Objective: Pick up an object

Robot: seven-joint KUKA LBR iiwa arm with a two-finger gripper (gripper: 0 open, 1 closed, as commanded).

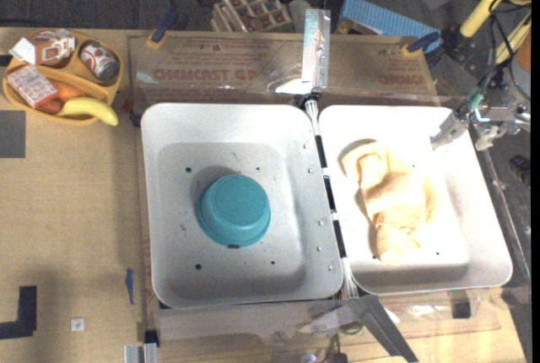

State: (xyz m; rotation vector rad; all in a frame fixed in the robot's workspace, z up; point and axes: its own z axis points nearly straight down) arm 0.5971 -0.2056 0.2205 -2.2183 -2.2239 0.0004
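Note:
A teal bowl (234, 209) lies upside down in the middle of the left bin (169, 133). A pale yellow and orange soft object (393, 201), washed out by glare, lies in the right bin (481, 251), reaching from its upper left toward its centre. My gripper (462, 127) hangs over the upper right corner of the right bin, up and to the right of the soft object and apart from it. Nothing shows in its grasp.
A yellow tray (51, 95) with a banana and food packages sits on the bench at the far left. A clear plastic piece (316, 53) stands upright behind the gap between the bins. Boxes and cables crowd the floor behind the bench.

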